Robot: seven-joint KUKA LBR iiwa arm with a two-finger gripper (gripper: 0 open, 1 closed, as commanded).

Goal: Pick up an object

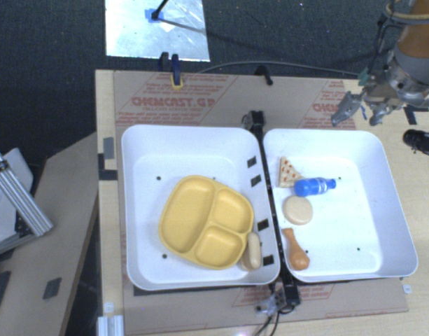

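Blue plastic bottle [315,185] lies in right white bin [382,187] | tool [361,109] above rim, fingers spread, empty | advise centred, vertical descent.

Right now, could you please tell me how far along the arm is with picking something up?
Nothing looks picked up yet. The pincer hangs open above the back rim of the right bin with nothing between its fingers. The blue bottle, pizza slice, round cookie and drumstick lie in that bin. Descending, closing on one and lifting are all left.
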